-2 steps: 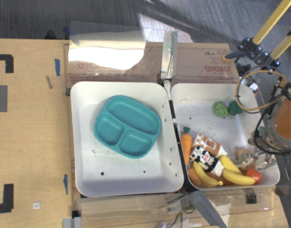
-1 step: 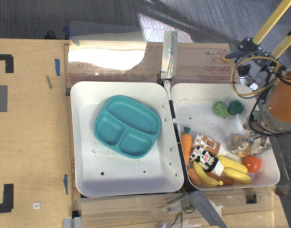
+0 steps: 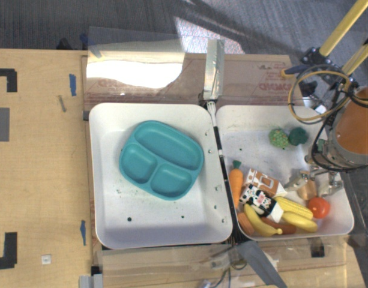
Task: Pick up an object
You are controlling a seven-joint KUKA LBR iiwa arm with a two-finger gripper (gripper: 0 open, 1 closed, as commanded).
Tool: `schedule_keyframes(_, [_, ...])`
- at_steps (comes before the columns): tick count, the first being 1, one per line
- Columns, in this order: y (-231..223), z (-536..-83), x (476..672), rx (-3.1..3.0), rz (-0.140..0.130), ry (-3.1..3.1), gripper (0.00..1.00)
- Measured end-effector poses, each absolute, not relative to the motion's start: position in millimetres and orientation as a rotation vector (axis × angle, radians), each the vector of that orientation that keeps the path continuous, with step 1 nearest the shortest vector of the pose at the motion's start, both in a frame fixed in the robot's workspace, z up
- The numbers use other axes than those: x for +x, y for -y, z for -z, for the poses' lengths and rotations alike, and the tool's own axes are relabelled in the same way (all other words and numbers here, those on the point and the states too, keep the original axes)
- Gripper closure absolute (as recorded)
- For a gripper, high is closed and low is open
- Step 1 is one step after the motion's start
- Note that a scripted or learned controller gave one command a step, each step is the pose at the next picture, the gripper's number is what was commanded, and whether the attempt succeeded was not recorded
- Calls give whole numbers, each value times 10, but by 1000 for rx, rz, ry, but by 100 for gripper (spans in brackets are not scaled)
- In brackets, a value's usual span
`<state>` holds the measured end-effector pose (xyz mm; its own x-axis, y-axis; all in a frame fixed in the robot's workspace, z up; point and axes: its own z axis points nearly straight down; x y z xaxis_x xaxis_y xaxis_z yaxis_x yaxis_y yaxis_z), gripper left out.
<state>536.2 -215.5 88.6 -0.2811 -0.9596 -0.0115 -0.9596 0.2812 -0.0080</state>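
My gripper (image 3: pixel 316 182) is low over the right side of the right bin (image 3: pixel 256 120), below the orange band of the arm (image 3: pixel 355 128). Its fingers stand apart, so it is open. A small tan piece (image 3: pixel 307 190) lies just under it, toward its left finger, and I cannot tell whether the two touch. A red tomato (image 3: pixel 319 207) sits just in front of the gripper. Yellow bananas (image 3: pixel 292 212), a carrot (image 3: pixel 236 180) and a small printed box (image 3: pixel 262 188) are heaped to its left. A green ball (image 3: pixel 278 138) and a teal ball (image 3: pixel 298 135) rest further back.
The left bin (image 3: pixel 105 215) holds a teal divided plate (image 3: pixel 162 159). A rim divider (image 3: pixel 218 155) runs between the bins. Cables (image 3: pixel 313 95) loop above the arm at the right. Cardboard (image 3: pixel 244 77) stands behind the bins.
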Motion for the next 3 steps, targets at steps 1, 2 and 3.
schedule_keyframes(1, [2214,-1248,5588,-2113,6,-2314,0])
schedule_keyframes(2, [1273,-890,5189,-2251,8,-2181,0])
schedule_keyframes(3, [1605,-899,4971,-2263,12,-2156,0])
